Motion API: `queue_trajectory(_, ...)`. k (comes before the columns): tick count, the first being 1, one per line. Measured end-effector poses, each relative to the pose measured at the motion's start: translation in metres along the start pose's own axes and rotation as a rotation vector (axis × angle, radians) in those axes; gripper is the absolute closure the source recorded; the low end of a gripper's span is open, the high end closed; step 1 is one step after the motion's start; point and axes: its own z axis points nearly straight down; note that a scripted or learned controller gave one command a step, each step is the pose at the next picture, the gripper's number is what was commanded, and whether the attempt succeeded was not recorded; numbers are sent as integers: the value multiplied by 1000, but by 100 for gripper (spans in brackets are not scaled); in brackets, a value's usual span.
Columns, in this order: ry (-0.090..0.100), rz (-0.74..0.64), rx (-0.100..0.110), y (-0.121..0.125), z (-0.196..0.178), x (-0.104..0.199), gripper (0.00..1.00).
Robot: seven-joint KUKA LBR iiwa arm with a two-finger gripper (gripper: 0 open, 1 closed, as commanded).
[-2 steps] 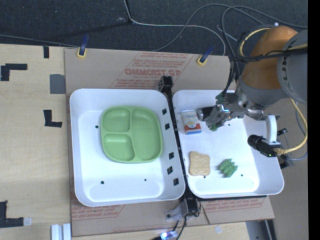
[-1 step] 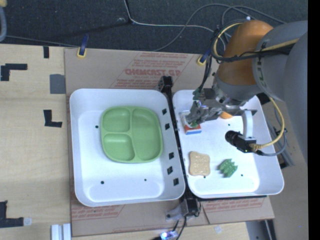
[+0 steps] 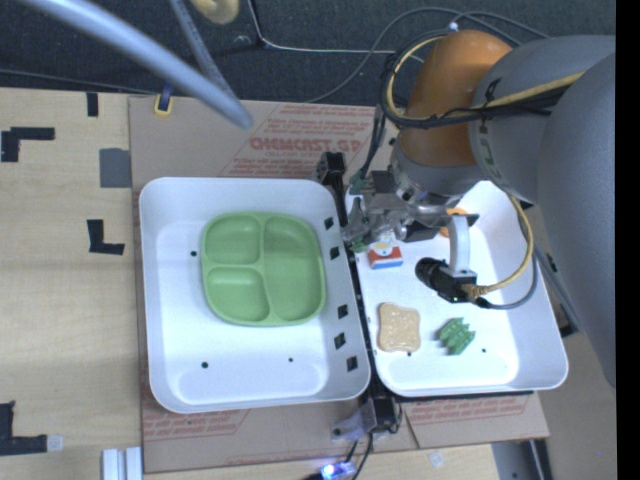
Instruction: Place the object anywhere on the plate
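A green divided plate (image 3: 264,268) lies in the left white bin (image 3: 170,368). In the right white bin (image 3: 530,368) rest a tan slice of toast (image 3: 399,328), a small green leafy piece (image 3: 457,336) and a small red, white and blue carton (image 3: 385,257). My gripper (image 3: 374,230) hangs low over the right bin's upper left corner, directly above the carton and close to the wall between the bins. The gripper's body hides the carton's upper part. Nothing lies on the plate.
The grey arm with its orange band (image 3: 450,98) covers the right bin's upper half. A black cable fitting (image 3: 445,278) hangs beside the carton. Black clips (image 3: 340,313) line the divider between the bins. A grey bar (image 3: 130,38) crosses the upper left.
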Motion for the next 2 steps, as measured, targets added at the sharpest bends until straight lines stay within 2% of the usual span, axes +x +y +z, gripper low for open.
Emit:
queue_trajectory(1, -1, 0, 2, 2, 11, 58, 100)
queue_trajectory(2, -1, 0, 2, -3, 10, 104, 100)
